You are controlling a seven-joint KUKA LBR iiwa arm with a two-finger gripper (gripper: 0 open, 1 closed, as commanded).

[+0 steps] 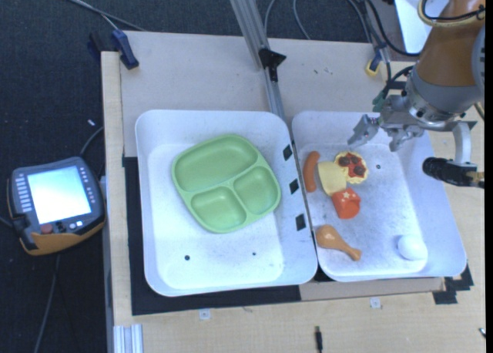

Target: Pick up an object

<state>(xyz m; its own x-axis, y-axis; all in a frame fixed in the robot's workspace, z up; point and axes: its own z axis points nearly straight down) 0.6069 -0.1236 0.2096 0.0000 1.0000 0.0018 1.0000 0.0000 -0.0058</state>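
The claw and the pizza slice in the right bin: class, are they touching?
Apart. The camera view shows the claw open above the far end of the right bin, with bare white floor between its fingertips and the pizza slice.

A divided plate (pixel 225 183) is lying in the left bin (pixel 154 213). To the plate's right, the right bin (pixel 439 220) is holding a sausage (pixel 310 171), pizza slice (pixel 343 172), tomato (pixel 347 203), drumstick (pixel 337 241) and egg (pixel 410 247).
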